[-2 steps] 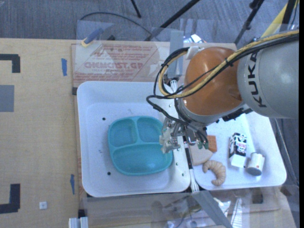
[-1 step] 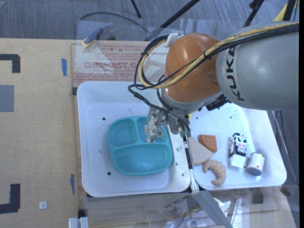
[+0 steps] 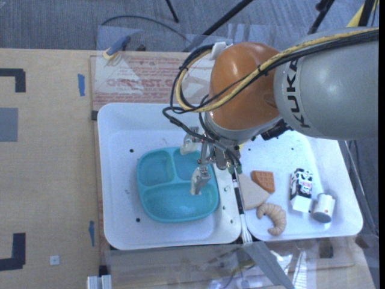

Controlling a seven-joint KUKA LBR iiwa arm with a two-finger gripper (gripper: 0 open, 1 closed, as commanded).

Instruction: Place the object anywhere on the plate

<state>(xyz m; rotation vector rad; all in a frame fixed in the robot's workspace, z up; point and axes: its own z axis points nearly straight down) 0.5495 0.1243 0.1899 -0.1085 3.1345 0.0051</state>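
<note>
A teal divided plate (image 3: 162, 188) lies in the left white bin (image 3: 114, 161). My gripper (image 3: 198, 182) hangs below the orange wrist band, over the plate's right side near the divider between its compartments. I cannot make out any object in the gripper from this view. The big arm body hides the back right part of the left bin.
The right bin (image 3: 340, 161) holds an orange-brown toast piece (image 3: 263, 180) on a pale wedge (image 3: 249, 192), a croissant (image 3: 272, 217), a small milk carton (image 3: 301, 190) and a silver can (image 3: 323, 208). Cables loop from the wrist above the plate.
</note>
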